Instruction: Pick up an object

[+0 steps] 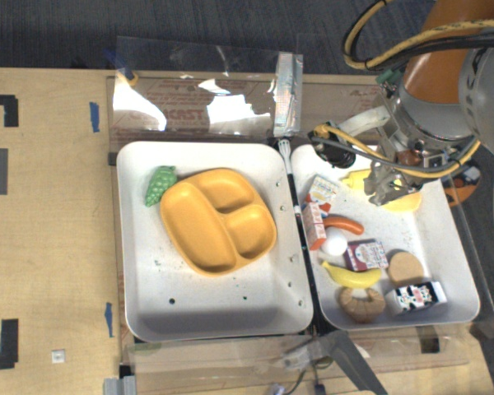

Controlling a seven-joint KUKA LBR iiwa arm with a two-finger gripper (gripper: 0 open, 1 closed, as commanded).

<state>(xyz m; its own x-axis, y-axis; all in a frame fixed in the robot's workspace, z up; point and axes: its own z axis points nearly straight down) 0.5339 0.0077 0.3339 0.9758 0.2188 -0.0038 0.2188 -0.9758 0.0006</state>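
— At the upper right of the frame, what is the gripper (384, 189) doing?

— It hangs low over the far end of the right bin (457, 245), just above a yellow piece (405, 202) near the bin's upper wall. I cannot tell how it stands, apart or together; cables and the wrist crowd it.

— So is anything picked up?

— I judge not. Nothing shows between its tips. The candidates all lie in the right bin: a small carton (322, 189), a red sausage (343, 225), a white egg (335, 243), a banana (351, 275), a maroon box (365, 256) and a black-and-white box (417, 295) towards the lower right. The grasp and lift are left.

— And the surroundings?

— The left bin (140, 295) carries an orange divided tray (218, 218) and green grapes (158, 184). Both bins sit on a tan bench (41, 237), dark floor across the top of the frame.
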